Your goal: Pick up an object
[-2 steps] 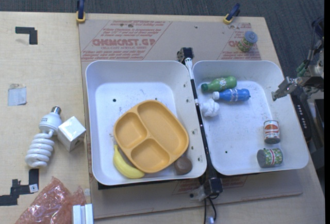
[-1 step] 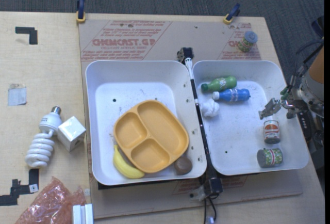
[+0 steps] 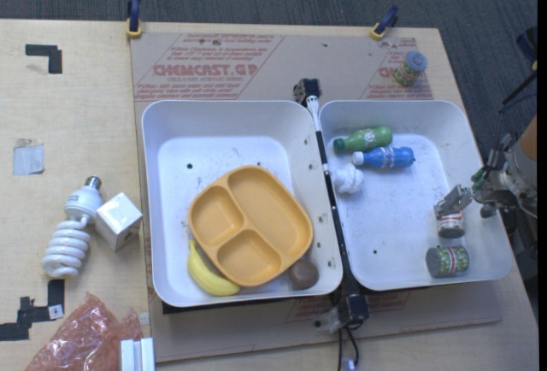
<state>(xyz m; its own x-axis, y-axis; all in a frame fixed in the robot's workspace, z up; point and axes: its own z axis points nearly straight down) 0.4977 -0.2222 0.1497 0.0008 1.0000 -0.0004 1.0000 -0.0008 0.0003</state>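
1. At the right edge of the right bin (image 3: pixel 479 138) I see the claw (image 3: pixel 453 209), low over the floor. Whether it is spread or pressed together I cannot tell; it is too small and blurred.
2. Just under it stands a small can (image 3: pixel 451 225), touching or nearly so. I judge this is the target, but I see nothing pinched yet.
3. Near it lies a second can (image 3: pixel 448 260), on its side by the front wall.
4. Well apart, at the back, a green bottle (image 3: pixel 364 139) and a blue bottle (image 3: pixel 386 158) lie side by side, with a white lump (image 3: pixel 347 179) beside them.
5. Across the divider, the left bin (image 3: pixel 162 190) holds a yellow tray (image 3: pixel 249 226) resting over a banana (image 3: pixel 208 275), so the banana is hard to reach.
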